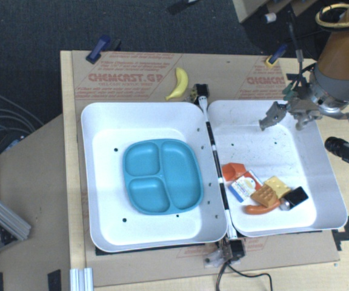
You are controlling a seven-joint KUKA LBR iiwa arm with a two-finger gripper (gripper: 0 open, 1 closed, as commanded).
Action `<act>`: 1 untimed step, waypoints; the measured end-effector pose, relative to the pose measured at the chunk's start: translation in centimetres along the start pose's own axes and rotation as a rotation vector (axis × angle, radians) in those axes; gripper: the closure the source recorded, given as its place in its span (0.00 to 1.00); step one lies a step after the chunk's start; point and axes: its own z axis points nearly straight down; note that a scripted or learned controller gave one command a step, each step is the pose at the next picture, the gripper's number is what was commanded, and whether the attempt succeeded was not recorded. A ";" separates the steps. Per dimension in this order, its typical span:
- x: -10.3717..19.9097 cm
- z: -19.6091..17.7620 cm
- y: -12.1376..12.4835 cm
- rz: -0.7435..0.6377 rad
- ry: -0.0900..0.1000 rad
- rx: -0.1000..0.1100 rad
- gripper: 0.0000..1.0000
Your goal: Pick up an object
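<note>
Presently the hand (282, 115) hangs above the upper part of the right bin (320, 162), near its far rim, with the grey arm (338, 71) entering from the right. Whether the hand is released or clenched cannot be told from this angle; nothing is seen between its fingers.

The loose objects lie clustered in the lower part of the right bin, well apart from the hand: an orange piece (233, 171), a white and blue packet (243, 187) just beside it, a tan waffle-like piece (263, 194), a yellow block (277, 185), a small black item (295, 196) and a sausage-shaped item (258, 209) nearest the front rim. Several of these touch one another.

The left bin (96, 162) carries a blue divided plate (162, 176), lying flat near its centre. A yellow banana (179, 83) rests on the bench (138, 77) beyond the left bin, outside both bins.
</note>
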 end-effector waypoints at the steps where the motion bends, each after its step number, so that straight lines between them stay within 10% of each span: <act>1: 3.2 13.5 0.7 -0.001 0.000 -0.001 0.00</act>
